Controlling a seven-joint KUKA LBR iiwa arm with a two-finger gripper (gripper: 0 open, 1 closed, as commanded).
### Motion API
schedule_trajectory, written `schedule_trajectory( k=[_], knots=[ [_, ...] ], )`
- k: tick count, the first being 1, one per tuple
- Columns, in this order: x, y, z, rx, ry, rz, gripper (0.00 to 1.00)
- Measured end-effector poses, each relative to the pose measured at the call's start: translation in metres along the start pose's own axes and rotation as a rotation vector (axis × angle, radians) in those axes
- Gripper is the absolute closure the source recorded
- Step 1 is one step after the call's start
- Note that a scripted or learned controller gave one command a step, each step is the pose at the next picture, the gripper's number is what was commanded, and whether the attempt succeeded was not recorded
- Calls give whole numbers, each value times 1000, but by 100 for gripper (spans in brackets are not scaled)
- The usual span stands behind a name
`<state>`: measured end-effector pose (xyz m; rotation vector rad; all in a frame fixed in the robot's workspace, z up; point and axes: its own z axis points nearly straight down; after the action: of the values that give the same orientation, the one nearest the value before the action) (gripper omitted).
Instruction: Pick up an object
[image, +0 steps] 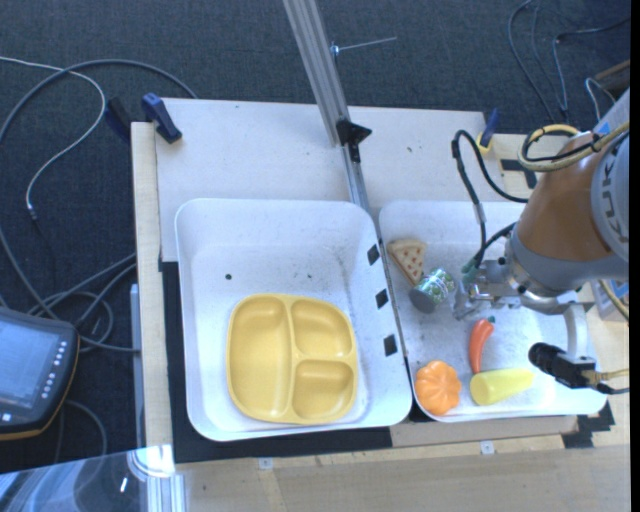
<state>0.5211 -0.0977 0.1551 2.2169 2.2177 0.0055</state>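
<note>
Left bin (200, 240): yellow divided tray (292, 357) fills the near half; far half open floor.
Right bin (440, 215): far strip open. Middle crowded: pizza wedge (408, 258), green can (435, 287), arm (560, 225) overhead. Near edge lined by orange fruit (438, 387), carrot (481, 343), yellow piece (501, 385), narrow gaps between.

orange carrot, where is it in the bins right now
In the camera view, the orange carrot lies in the right bin, just below the hand, with the yellow piece below it and the small pumpkin to its lower left.
</note>
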Motion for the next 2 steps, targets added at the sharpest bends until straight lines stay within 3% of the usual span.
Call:
schedule_trajectory(
  k=[2],
  knots=[
    [0, 6, -93, -1, 0, -1, 100]
  ],
)
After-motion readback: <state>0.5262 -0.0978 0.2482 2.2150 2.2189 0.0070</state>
